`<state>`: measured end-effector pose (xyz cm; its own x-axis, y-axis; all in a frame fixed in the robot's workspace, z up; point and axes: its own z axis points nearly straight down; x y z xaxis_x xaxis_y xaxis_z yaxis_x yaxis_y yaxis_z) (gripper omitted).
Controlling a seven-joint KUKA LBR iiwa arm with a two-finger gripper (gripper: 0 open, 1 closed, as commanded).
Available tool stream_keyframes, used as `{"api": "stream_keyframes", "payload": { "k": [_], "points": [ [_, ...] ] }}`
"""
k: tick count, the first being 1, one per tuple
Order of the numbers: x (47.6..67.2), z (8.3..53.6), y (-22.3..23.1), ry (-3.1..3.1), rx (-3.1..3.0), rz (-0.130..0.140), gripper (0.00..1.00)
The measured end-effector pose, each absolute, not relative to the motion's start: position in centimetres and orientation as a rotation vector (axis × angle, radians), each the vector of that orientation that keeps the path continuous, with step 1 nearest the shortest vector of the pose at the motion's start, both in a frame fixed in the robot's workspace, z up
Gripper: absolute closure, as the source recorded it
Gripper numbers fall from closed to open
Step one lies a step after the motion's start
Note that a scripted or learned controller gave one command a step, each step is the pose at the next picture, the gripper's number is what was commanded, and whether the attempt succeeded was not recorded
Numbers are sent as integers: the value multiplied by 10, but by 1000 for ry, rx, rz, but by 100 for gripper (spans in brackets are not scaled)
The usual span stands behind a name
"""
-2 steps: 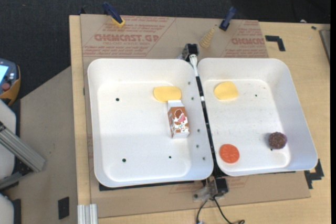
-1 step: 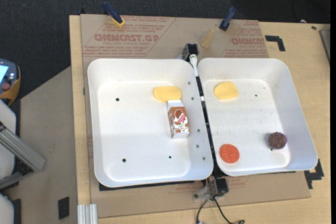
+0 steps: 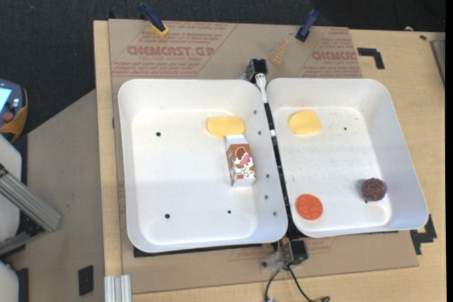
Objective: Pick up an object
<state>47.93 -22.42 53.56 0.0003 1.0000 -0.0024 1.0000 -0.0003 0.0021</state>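
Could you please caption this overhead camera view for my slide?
Two white bins: left bin holds yellow piece, carton; right bin holds three small items.

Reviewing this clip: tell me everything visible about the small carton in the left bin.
The small carton is a little rectangular box, white with red and brown printing on its upper face, apparently cardboard. It lies flat on the floor of the left bin, near that bin's right wall, its long side running roughly front to back. It looks intact and closed. Its far end sits just below a yellow piece; whether the two touch is unclear. Nothing else is against it.
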Motion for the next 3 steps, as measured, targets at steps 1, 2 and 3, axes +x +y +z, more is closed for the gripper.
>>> {"api": "stream_keyframes", "payload": {
  "k": [1,2,3],
  "points": [
    [479,536,-224,2219,2219,0,100],
    [487,535,-224,2218,2217,0,100],
    [479,536,-224,2220,2220,0,100]
  ]
}}
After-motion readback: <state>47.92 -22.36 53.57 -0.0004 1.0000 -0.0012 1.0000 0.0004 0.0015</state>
